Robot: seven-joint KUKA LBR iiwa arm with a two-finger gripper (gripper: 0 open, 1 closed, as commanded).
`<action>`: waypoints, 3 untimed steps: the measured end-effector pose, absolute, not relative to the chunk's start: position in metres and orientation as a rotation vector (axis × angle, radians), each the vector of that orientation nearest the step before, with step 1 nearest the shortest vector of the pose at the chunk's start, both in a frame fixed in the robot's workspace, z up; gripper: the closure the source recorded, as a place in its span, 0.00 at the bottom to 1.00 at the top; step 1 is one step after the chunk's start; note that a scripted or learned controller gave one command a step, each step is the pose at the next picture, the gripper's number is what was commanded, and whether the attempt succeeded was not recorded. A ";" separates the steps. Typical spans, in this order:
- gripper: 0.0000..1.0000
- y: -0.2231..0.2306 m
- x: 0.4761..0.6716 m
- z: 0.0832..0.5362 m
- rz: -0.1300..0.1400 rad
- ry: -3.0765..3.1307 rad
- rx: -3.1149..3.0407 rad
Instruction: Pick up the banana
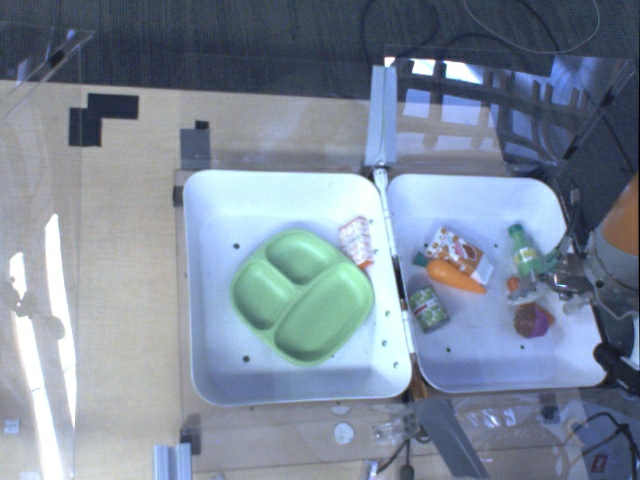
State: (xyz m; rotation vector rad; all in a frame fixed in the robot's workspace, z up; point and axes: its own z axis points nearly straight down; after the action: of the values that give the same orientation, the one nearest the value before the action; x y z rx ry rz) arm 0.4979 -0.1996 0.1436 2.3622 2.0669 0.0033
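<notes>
Though blurry, tool (553,281) beside grn bottle (522,251)

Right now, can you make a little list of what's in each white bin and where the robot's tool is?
left bin: green divided plate, small red-and-white packet
right bin: carrot, snack packet, green can, green bottle, purple fruit
tool: at right bin's right edge
banana: can't spot one

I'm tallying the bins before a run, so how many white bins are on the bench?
2. The left bin holds a green plate; the right bin sits beside it, with the gripper over it.
</notes>
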 end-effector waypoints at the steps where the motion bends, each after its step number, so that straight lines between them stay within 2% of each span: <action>1: 0.00 -0.166 0.490 0.178 0.008 1.781 2.582; 2: 0.00 -0.187 0.488 0.109 0.004 1.555 2.729; 3: 0.00 -0.190 0.565 0.234 0.008 1.175 2.909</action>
State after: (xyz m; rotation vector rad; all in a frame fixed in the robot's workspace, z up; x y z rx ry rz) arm 0.5646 -0.1902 0.2339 2.9088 1.1754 0.0076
